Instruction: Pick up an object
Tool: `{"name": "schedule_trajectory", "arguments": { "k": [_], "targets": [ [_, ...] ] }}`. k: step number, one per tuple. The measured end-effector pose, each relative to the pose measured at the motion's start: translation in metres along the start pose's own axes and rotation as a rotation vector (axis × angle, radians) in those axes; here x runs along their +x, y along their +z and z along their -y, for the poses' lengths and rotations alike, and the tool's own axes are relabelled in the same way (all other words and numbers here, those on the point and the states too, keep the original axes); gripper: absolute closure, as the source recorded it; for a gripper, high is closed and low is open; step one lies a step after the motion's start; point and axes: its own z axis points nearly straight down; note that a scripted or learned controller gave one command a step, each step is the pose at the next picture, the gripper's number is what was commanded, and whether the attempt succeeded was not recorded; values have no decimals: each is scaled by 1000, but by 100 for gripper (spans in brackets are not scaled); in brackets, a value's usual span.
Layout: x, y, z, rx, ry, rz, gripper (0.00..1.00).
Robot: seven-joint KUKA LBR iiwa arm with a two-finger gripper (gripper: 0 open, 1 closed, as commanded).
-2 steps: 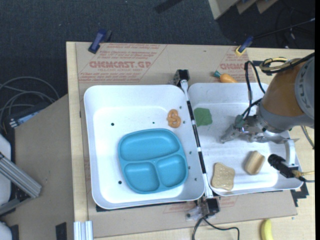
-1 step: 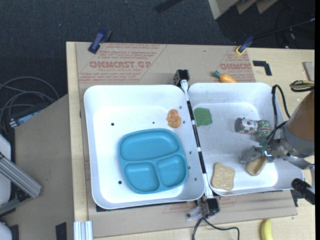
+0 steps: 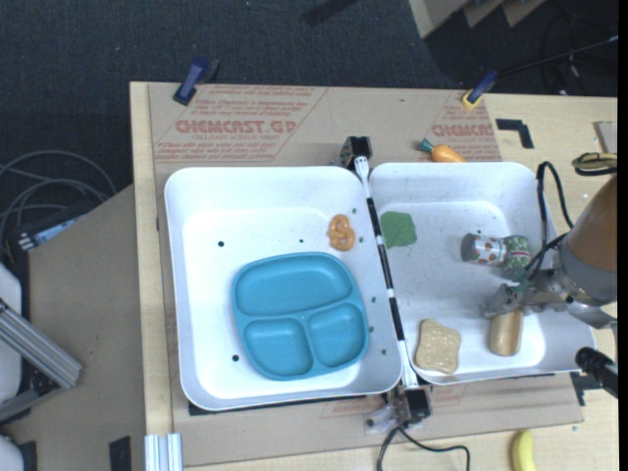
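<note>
— How far along is the pick?

— Not done, as far as I can judge. The gripper [image 3: 512, 302] is low in the right bin [image 3: 461, 184], right above the tan bread-roll-like piece [image 3: 505, 334], which lies flat on the bin floor. Whether it is spread or pinching I cannot tell — the tips are a dark blur. Nothing looks lifted, so the grasp and the raise are left.

— What sits nearest that could get in the way?

— The toast slice [image 3: 438, 346] lies near the roll to its left, and the small can [image 3: 491, 250] lies on its side just behind the gripper — close enough to be bumped, I'd say.

— And farther off?

— A green flat piece [image 3: 398, 230] by the dividing wall. In the left bin [image 3: 196, 263], a blue divided plate [image 3: 299, 314] and a small pretzel-like thing [image 3: 340, 232], well apart from the arm.
</note>
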Motion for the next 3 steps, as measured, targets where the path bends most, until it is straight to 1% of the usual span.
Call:
{"name": "schedule_trajectory", "arguments": {
  "k": [1,2,3],
  "targets": [
    [56,10,-65,-1,-4,-2,100],
    [109,-92,-90,-3,-4,-1,100],
    [185,-142,-89,-1,-4,-1,100]
  ]
}}
